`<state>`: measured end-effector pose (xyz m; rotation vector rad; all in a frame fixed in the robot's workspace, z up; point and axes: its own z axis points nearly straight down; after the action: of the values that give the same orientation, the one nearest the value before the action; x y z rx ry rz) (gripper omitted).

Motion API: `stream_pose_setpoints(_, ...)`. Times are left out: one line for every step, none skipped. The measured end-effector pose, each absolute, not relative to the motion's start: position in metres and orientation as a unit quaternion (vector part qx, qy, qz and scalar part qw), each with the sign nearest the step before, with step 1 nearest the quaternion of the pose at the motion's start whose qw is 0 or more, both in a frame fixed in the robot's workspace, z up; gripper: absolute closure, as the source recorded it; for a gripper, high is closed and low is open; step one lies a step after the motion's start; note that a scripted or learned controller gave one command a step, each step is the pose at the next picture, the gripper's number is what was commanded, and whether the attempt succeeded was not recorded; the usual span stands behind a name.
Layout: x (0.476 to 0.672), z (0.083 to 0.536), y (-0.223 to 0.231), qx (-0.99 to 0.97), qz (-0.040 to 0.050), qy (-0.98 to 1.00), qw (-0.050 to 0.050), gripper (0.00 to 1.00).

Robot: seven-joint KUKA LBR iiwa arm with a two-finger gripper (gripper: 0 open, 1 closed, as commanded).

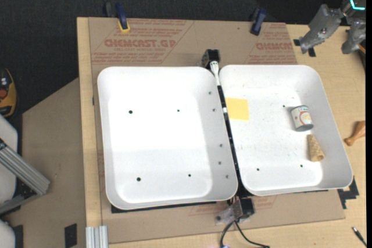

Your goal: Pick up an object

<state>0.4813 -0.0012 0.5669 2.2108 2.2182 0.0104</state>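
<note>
Three objects lie in the right bin (325, 180). A flat yellow square (237, 108) rests near its left wall. A small silver can (301, 118) with a pale label lies on its side toward the right. Just below the can is a tan cork-like piece (315, 147). My gripper (328, 29) hangs at the top right, beyond the far right corner of the right bin and well away from all three objects. Nothing is seen in it.
The left bin (116, 183) sits beside the right one on a brown board (174, 38), held by two blue clamps (121, 14). A small brown wooden item (354, 135) lies outside the right bin's right edge. Cables (235, 215) trail at the front.
</note>
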Motion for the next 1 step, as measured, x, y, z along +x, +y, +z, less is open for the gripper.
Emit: stream_pose_setpoints(0.482, 0.5781, -0.0009, 0.706, 0.005, 0.709, 0.007, 1.0)
